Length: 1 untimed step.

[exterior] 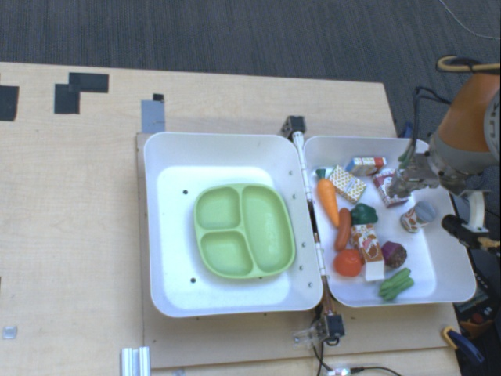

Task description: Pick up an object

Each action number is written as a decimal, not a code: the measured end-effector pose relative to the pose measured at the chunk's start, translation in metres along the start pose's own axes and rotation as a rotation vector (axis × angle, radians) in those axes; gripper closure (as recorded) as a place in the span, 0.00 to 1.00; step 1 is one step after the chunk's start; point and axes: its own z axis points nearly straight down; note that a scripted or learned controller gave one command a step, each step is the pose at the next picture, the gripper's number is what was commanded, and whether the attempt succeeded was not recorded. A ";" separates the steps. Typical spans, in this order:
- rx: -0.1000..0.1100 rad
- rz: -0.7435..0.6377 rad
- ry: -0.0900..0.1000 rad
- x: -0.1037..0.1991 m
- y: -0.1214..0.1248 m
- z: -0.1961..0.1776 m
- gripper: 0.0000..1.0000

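Seen from above, our grey arm with its orange band (470, 120) reaches in from the right over the right-hand white bin (450, 284) on the desk (70, 233). Our jaws (401, 180) hang over the bin's upper right part, directly above a small red-and-white packet (389, 190) that lies just under and slightly left of them. Whether the jaws are apart or together we cannot tell from this angle, and nothing can be seen gripped between them.

Around that packet lie the other candidates: a red, white and blue carton (365, 164) toward the far wall, a checkered box (347, 184) to the left, and a small cup-like item (413, 219) just below and to the right. Farther left an orange carrot (327, 201) lies beside the dividing wall, with a red sausage (343, 229), a dark green vegetable (363, 214), a tomato (348, 263), a purple item (394, 254) and a green pepper (396, 283) toward the near edge.

The left white bin (168, 288) holds a light green three-compartment plate (244, 232), well apart from the arm.
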 end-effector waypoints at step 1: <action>0.000 0.000 0.000 0.000 0.000 0.000 0.00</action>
